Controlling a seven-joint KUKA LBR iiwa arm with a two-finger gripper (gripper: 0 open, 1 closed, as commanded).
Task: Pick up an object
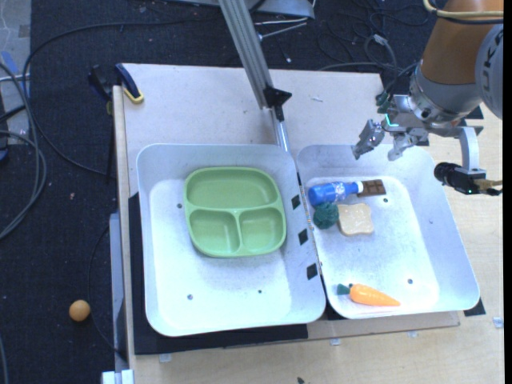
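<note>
My tool (382, 142) hangs over the far edge of the right bin (436, 238), fingers apart and holding nothing. Below it lie a blue bottle (334, 190), a bread slice (355, 219) and a carrot (371, 295) (near corner). The left bin (160, 278) holds a green tray (235, 211).

A green tray (236, 212) with 3 compartments lay in the left bin (160, 294). An orange ball (79, 310) sat on the dark floor, near left. Black cables (48, 158) trailed at far left.
</note>
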